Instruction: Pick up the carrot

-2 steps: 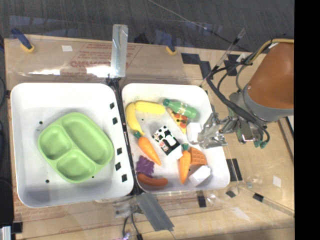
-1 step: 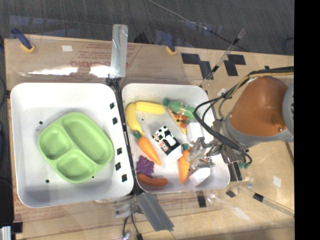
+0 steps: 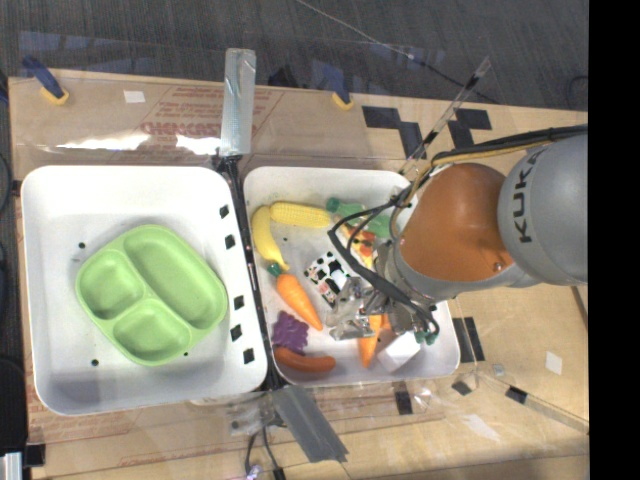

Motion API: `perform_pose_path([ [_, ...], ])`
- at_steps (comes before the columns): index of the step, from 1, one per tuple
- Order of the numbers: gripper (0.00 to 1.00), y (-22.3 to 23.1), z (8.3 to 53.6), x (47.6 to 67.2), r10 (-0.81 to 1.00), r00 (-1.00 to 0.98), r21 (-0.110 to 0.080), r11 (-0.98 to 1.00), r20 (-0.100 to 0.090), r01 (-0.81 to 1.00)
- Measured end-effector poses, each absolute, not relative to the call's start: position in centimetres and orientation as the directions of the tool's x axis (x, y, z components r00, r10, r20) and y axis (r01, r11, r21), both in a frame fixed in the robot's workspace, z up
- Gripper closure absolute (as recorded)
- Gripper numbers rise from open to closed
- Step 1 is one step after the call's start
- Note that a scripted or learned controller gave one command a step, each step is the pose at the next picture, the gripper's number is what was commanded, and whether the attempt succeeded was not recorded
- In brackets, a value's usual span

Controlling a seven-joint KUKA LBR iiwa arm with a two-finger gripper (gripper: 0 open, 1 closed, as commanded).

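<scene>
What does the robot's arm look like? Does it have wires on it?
The arm is grey and rounded, with a big shiny orange band and black KUKA lettering. Yes: black cables loop around its wrist, down near the metal gripper.

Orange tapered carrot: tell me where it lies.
The orange tapered carrot lies in the right white bin, left of middle, below the yellow banana and above the purple grapes.
</scene>
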State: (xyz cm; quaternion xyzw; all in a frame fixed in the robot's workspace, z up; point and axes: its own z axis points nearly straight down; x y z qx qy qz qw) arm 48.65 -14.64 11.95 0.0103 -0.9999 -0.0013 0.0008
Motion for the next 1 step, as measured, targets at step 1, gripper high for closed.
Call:
perform_pose_path([
  [1, 1.0, -12.5, 24.5, 48.5, 0.011, -1.0, -0.003, 1.0, -0.014, 0.011],
])
